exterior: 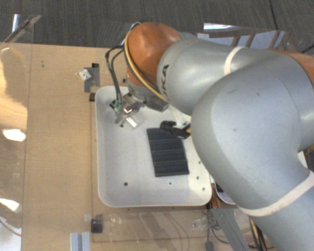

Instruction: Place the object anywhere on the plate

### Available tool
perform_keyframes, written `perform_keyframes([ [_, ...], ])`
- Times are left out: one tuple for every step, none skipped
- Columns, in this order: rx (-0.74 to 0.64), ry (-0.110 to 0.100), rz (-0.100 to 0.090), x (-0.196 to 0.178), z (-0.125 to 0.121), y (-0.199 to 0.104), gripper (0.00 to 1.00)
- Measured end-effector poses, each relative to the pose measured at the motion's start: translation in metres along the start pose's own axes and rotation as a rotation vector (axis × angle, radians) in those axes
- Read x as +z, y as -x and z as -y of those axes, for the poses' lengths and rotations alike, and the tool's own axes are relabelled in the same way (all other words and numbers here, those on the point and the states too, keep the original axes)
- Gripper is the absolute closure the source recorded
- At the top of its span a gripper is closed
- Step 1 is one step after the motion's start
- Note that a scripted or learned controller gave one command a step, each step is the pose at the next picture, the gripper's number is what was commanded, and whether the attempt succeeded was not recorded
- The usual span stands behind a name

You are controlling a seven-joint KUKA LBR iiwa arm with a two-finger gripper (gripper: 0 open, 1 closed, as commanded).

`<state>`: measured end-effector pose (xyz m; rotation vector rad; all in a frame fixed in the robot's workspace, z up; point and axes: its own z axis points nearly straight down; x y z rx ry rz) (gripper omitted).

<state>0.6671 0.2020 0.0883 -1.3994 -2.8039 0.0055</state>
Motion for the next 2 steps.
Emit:
perform_keyframes([
  [-0.362,0.013,0.019,-0.002,0.056,-0.062,1.00],
  [-0.804,0.001,0.013,-0.023,0.132,-0.120,1.00],
])
